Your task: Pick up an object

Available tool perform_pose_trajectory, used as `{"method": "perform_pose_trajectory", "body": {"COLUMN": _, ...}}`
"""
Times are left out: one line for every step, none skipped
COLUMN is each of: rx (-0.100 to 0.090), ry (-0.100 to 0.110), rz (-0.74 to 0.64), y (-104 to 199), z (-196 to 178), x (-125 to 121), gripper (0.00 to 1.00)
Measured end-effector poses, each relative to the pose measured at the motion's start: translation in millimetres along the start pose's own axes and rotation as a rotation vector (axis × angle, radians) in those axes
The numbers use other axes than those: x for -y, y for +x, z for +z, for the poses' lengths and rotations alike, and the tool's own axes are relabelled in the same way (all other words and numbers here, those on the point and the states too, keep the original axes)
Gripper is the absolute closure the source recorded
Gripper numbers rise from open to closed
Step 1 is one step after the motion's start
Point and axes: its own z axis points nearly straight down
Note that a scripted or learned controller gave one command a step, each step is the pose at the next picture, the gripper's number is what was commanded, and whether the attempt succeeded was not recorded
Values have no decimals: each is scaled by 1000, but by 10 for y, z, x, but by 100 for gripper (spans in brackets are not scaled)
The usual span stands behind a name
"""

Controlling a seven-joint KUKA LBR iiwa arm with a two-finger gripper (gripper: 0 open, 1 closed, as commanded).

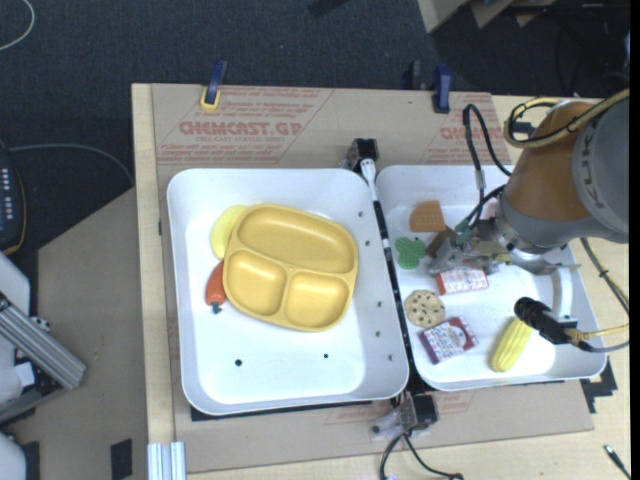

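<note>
One two-finger gripper (455,251) sits low in the right white bin (580,363), right of frame centre, and honestly I can't tell how its jaws stand, too cluttered there. Just beside it lies a flat red-and-white packet (463,282), probably light but thin and slippery, so grab it by an edge. Nearby are a green round toy (409,252), a brown toast-shaped piece (428,215) and a round chocolate-chip cookie (425,309). Lower right, a yellow plastic corn cob (511,345) looks stiff; pinch it across its middle.

A divided tray (288,266) lies in the left bin (190,298); a cookie (425,309), corn cob (510,344) and packets (447,340) lie in the right bin (560,366)
</note>
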Motion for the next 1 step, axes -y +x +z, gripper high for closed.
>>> {"method": "perform_pose_trajectory", "body": {"rx": 2, "ry": -7, "rz": -1, "y": -84, "z": -606, "x": -33, "gripper": 100}}
